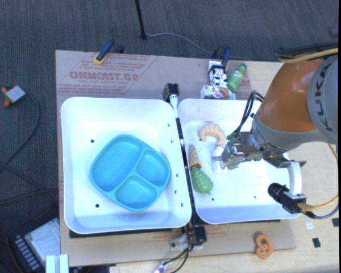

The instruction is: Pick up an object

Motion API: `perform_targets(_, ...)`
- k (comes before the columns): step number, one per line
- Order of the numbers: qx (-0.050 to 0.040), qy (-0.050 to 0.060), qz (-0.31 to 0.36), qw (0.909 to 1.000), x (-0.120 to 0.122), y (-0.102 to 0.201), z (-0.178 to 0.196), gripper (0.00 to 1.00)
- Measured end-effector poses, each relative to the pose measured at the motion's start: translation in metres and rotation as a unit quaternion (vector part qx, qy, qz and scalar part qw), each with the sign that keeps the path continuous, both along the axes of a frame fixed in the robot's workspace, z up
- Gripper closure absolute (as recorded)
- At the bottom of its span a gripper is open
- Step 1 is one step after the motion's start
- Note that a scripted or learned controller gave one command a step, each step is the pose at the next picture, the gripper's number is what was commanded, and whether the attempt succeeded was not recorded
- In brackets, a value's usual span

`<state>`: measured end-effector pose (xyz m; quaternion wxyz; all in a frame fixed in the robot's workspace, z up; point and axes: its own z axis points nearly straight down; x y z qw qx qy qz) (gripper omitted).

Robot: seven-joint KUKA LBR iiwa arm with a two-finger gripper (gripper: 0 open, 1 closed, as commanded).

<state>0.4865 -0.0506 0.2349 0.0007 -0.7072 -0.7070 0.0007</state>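
While the gripper hangs low in the right bin, this reads as the approach, nothing lifted yet; whether it is released or clenched cannot be told. Just beside it toward the divider lie a croissant, a cone and a green piece. Next comes settling squarely over one, likely the croissant.

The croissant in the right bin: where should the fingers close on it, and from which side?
Probably across the thick middle of the croissant. It lies flat as an arch near the right bin's far wall, horns curling down toward the gripper, and nothing touches it. Coming straight down from above, with one finger on the outer curve and one inside the hollow, looks safest, since the tapered ends would likely slip.
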Motion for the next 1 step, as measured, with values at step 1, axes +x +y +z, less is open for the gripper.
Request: perform_targets(1, -0.0007, 0.0, 0.001, 1.0, 0.1211, 0.0724, -0.0514, 1.0)
